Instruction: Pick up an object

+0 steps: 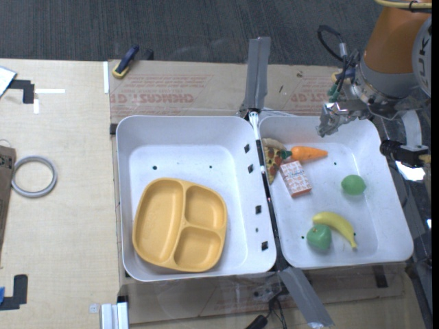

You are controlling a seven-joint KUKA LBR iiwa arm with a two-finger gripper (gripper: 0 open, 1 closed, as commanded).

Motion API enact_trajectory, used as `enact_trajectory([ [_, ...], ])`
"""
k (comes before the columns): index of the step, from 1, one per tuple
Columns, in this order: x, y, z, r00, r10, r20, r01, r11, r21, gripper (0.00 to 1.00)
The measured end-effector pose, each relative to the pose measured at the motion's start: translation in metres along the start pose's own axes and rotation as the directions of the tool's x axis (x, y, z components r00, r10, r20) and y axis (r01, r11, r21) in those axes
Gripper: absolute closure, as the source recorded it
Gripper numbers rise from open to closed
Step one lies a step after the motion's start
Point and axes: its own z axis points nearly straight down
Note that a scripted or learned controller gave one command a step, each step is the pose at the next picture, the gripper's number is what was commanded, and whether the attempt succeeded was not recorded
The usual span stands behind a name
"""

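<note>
The right bin [384, 242] holds a carrot [309, 153], a pizza slice [272, 157], a small red-and-white box [295, 179], a green lime [353, 184], a banana [336, 226] and a green apple [319, 238]. My gripper [330, 126] hangs over the bin's far edge, up and to the right of the carrot. Nothing shows between its fingers.
The left bin [137, 149] carries a yellow divided plate [181, 224]. A roll of tape [31, 175] lies on the wooden bench at the left. A blue-and-yellow tool [125, 61] rests behind the bins on cardboard. A grey divider post [257, 74] stands between the bins.
</note>
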Motion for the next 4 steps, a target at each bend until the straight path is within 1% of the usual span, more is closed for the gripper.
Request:
enact_trajectory([
  [1, 0.043, 0.014, 0.054, 1.0, 0.019, -0.001, -0.019, 1.0, 0.002, 1.0],
  [2, -0.028, 0.033, -0.067, 0.995, 0.098, 0.0, -0.098, 0.995, -0.001, 1.0],
  [3, 0.014, 0.038, 0.018, 0.995, 0.105, -0.001, -0.105, 0.995, 0.003, 1.0],
  [4, 0.13, 0.049, 0.052, 0.982, -0.189, -0.002, 0.189, 0.982, 0.002, 1.0],
])
